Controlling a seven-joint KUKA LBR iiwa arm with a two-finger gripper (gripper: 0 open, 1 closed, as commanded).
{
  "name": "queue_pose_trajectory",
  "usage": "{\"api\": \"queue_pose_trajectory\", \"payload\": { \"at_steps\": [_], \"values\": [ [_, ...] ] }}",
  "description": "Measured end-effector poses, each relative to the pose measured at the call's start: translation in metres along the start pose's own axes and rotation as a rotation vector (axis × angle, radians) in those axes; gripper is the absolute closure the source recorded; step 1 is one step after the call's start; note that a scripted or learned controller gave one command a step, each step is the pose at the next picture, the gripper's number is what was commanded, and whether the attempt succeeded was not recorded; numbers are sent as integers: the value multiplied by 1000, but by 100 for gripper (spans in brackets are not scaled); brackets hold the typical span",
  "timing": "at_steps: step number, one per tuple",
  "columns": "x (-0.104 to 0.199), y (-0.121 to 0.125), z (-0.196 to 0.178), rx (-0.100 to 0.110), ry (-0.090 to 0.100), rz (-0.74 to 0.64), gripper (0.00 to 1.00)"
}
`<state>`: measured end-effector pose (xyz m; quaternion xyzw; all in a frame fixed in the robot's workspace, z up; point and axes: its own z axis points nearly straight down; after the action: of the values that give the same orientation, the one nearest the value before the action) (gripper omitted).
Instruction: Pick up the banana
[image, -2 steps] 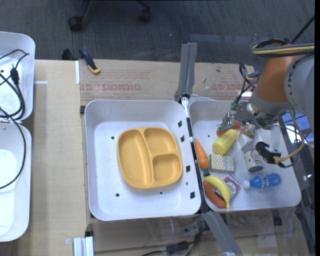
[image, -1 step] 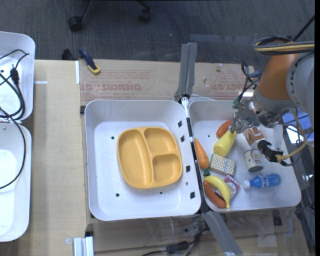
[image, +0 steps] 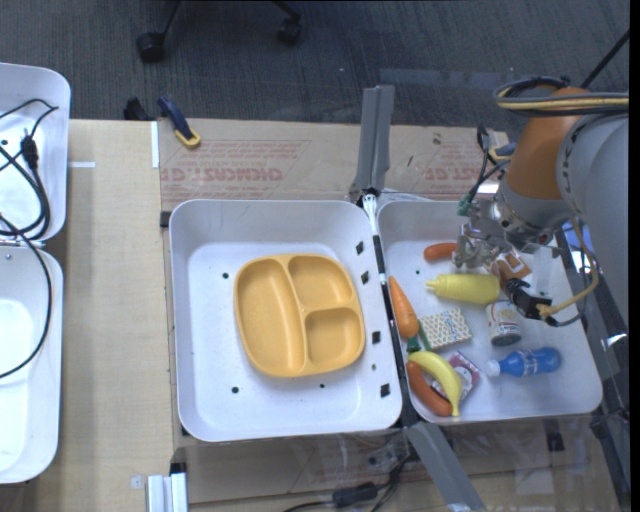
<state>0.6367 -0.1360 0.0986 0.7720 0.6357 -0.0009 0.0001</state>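
Banana (image: 441, 373) against right bin's (image: 560, 405) near-left edge, pincer (image: 475, 252) well apart.

Two white bins (image: 190, 300) sit side by side on the table. The left one holds one yellow divided plate (image: 298, 312). The right one holds one banana (image: 441, 375), one carrot (image: 403, 307), two sausages (image: 427, 393), one yellow mustard bottle (image: 465, 289), one blue bottle (image: 527, 362) and one patterned sponge (image: 445, 326).

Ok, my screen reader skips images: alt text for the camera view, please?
The gripper hovers over the right bin, above a yellow mustard bottle, while the banana lies near that bin's front-left corner. The left bin holds a yellow divided plate.
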Motion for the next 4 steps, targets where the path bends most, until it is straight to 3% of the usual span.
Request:
{"api": "queue_pose_trajectory", "payload": {
  "at_steps": [1, 2, 3, 4],
  "values": [
    [14, 19, 7, 3, 0, -21, 100],
    [14, 18, 8, 7, -1, -20, 0],
    [-28, -3, 6, 3, 10, -62, 0],
    [-39, -30, 5, -3, 16, -84, 0]
  ]
}}
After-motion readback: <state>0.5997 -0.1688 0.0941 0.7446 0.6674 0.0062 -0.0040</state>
